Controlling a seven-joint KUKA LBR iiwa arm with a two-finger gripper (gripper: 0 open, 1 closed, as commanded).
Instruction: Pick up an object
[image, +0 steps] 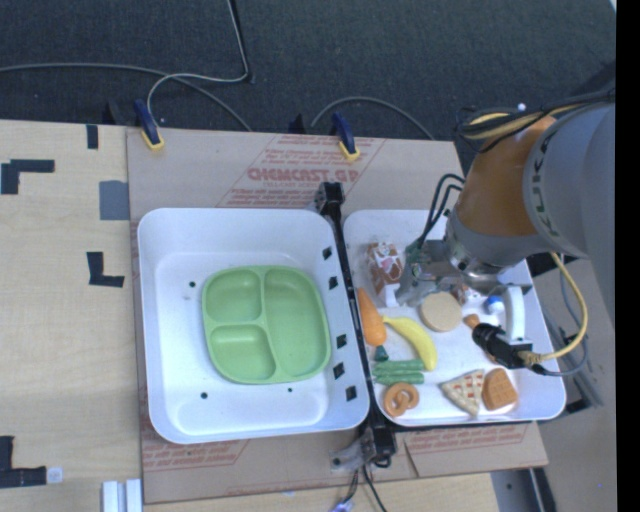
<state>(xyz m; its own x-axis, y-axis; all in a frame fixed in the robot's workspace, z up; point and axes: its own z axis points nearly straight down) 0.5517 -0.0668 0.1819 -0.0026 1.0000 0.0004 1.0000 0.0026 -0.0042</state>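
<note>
The right bin (470, 420) holds several toy foods. My gripper (424, 286) reaches down into its middle, just above a round tan cookie (440, 314) and to the right of a brown-and-white pastry (385, 264). An orange carrot (371, 318) lies by the bin's left wall, with a yellow banana (416, 341) beside it. Nearer the front are green beans (398, 373), a pretzel (401, 400), a pizza slice (463, 390) and a bread roll (499, 390). I see nothing held in the gripper.
The left bin (170, 330) holds a green divided plate (266, 325). A black divider with clips (340, 290) runs between the two bins. The grey arm with its orange band (500, 190) hangs over the right bin's far right part.
</note>
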